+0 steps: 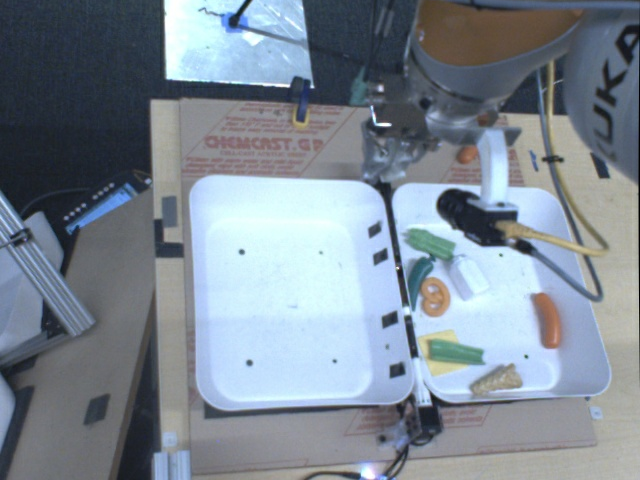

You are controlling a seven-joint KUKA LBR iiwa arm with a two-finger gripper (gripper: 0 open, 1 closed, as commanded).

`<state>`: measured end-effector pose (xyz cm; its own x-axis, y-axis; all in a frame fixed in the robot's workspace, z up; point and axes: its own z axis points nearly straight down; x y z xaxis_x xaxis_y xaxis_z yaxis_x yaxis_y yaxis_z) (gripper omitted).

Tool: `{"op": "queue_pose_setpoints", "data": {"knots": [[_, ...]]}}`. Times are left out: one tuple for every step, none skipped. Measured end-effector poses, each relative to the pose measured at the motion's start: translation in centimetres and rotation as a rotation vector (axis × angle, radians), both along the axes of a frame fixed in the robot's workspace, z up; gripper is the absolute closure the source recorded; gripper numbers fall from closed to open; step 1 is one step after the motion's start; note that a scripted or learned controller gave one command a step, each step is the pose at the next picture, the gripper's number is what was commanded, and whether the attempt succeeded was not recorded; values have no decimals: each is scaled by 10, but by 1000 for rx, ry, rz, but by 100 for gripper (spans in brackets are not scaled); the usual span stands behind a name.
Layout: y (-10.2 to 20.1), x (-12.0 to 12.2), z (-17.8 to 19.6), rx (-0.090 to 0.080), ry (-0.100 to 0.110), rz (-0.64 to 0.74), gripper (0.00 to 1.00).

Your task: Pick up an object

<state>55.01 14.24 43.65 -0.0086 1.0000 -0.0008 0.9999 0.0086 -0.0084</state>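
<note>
At the lower right of the frame, in the right shallow white bin (575,268), a tan ridged cone-shaped piece (497,379) lies nearest the front rim, with a green pod-shaped piece (455,351) resting on a yellow flat square (440,348) just above it. To the right, an orange sausage-shaped piece (549,320) lies alone near the bin's right wall. Toward the bin's middle sit an orange pretzel-shaped piece (435,296), a dark green pepper-shaped piece (419,271) touching its left side, a small white block (467,277) just to its right, and a light green oblong piece (431,242) above them. The left shallow white bin (290,288) fills the centre of the frame, its floor bare. Both bins rest on a cardboard-covered worktop (260,143). At the upper right, the grey arm with its orange band (500,13) hangs above the far rim where the two bins meet; the gripper (385,163) points down there, and whether it is open or closed cannot be told.
</note>
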Motion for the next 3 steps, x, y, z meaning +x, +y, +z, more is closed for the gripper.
{"op": "queue_pose_setpoints", "data": {"knots": [[37, -54, 62, 5, -15, 2, 100], [76, -11, 101, 4, -16, -2, 100], [93, -48, 99, 3, -8, -2, 100]]}}
